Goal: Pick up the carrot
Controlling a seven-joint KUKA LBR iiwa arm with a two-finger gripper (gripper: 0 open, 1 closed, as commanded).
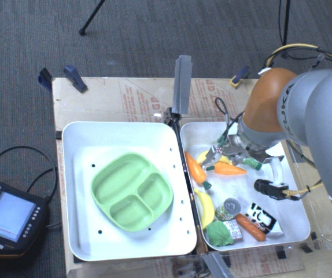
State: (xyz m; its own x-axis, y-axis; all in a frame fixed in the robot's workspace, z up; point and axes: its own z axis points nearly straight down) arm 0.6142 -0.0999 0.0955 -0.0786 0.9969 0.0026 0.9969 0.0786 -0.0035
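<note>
Three orange, carrot-shaped pieces lie in the right bin, so the target has company. One carrot lies across the middle of that bin with its green end towards the arm, just beneath and beside the gripper, which hangs low over the bin's upper left part. Whether the gripper is spread or pressed together cannot be told from this slant, and nothing is seen pinched in it. A second carrot lies along the bin's left wall, its green tip pointing down towards a banana that follows the same wall. A small yellow piece sits between the second carrot and the gripper. Lower in the bin a round metal can stands near the banana, with a green leafy lump in front of it near the bottom wall. A reddish-orange carrot-like piece lies slanted beside a black-and-white object, which it touches. The grey arm with its orange band covers the bin's upper right corner. The left bin holds a pale green divided plate, well apart from all of this.
</note>
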